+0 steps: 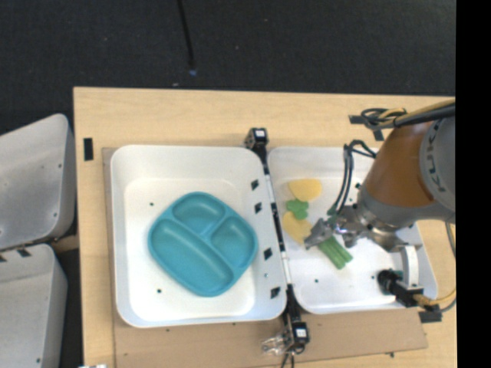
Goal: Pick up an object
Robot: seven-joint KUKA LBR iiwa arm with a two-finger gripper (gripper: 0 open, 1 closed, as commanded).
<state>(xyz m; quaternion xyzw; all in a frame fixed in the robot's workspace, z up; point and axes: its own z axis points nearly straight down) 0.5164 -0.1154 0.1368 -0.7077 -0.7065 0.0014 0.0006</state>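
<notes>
Gripper (331,234) low in right bin (307,301), over green stick (336,253); finger state indiscernible; pick not yet done.

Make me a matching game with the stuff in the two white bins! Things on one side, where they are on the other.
Things:
1. blue plastic divided tray
2. long green block
3. pale yellow piece nearest the bin's far wall
4. two-finger gripper

Places:
A. right bin, far end
B. left bin
C. just above the long green block
D. right bin, below the gripper

Pairs: 1-B, 2-D, 3-A, 4-C
</notes>
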